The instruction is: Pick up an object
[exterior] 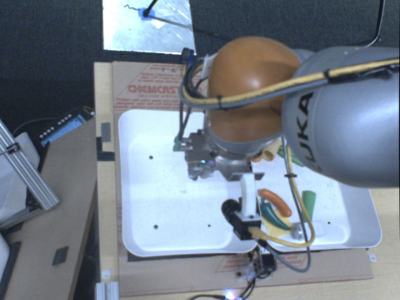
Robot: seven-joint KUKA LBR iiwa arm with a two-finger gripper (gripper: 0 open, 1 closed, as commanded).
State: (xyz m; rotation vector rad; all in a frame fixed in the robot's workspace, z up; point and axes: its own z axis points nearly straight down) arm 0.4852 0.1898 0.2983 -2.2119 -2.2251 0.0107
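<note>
While the arm (340, 120) leans in, its hand (201, 160) overhangs a bin (147, 192).

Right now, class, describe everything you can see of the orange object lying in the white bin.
The orange object is short, rounded and glossy, plastic by its look, like a toy carrot. It lies flat in the right part of the white bin, slanting down to the right. A dark green piece lies along its lower side, seemingly touching.

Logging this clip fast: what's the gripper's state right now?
Gripper: cannot be told; it hangs low over the white bin.
</note>
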